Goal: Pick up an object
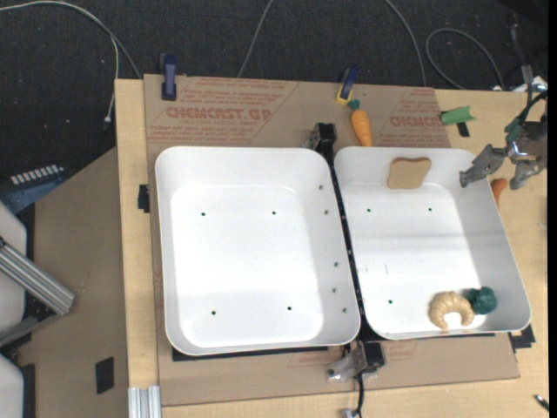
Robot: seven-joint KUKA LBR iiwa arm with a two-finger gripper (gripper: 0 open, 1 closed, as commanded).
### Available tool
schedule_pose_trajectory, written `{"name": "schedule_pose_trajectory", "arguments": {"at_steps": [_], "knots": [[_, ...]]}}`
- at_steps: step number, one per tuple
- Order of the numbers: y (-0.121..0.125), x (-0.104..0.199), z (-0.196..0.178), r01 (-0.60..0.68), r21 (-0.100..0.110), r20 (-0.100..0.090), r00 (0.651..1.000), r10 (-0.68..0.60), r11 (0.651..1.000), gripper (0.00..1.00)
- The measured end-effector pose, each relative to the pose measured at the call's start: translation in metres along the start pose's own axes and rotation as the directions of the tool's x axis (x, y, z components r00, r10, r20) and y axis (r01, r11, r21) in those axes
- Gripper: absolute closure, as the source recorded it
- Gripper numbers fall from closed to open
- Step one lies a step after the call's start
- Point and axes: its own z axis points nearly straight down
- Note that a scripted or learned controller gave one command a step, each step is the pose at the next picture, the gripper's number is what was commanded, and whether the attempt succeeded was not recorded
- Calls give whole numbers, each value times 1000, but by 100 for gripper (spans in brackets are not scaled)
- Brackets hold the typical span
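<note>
Down at the front edge of the right bin point(513, 273) sits a croissant point(452, 309) with a small dark-green thing point(481, 300), maybe a broccoli toy, touching its right side; a slice of toast point(408, 173) lies at the same bin's far wall; left bin point(165, 259) has just bare white floor; a toy carrot point(360, 125) rests on the cardboard behind the bins; the gripper point(502, 171) hangs over the right bin's far right corner, fingers spread apart, nothing between them.
</note>
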Motion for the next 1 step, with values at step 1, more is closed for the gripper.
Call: {"name": "schedule_pose_trajectory", "arguments": {"at_steps": [1], "knots": [[-8,-2,173,-1,13,-4,1000,1,1000,0]]}}
